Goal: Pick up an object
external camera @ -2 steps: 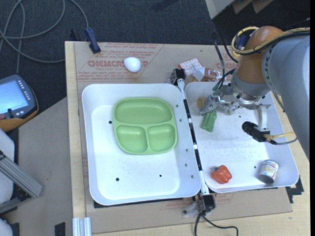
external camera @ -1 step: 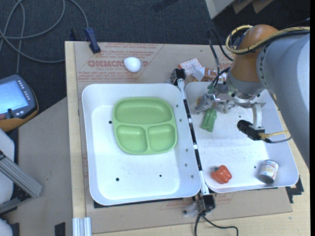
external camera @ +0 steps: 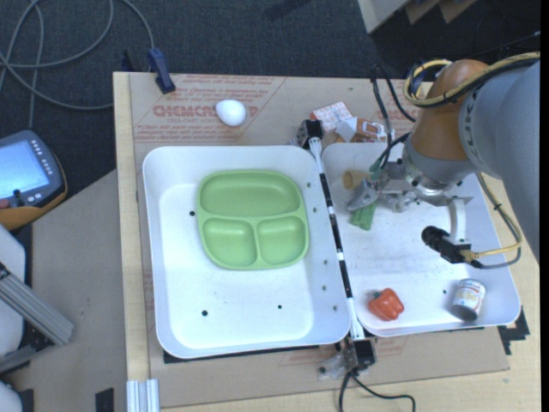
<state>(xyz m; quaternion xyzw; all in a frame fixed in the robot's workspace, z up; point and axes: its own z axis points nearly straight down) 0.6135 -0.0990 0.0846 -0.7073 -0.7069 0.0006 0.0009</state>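
The gripper (external camera: 364,197) is hovering low over a green object (external camera: 363,219) at about ten o'clock in the right bin (external camera: 493,221), finger state I cannot tell, so nothing is looking lifted and the pick is remaining undone.

Even bright overhead light, white bins (external camera: 171,256) near blown out, soft shadows, slightly soft focus, dark floor (external camera: 240,24) dim

A bulky grey arm (external camera: 506,114) is seen at the frame's right, banded in orange (external camera: 446,114), with black and yellow cables looped alongside.
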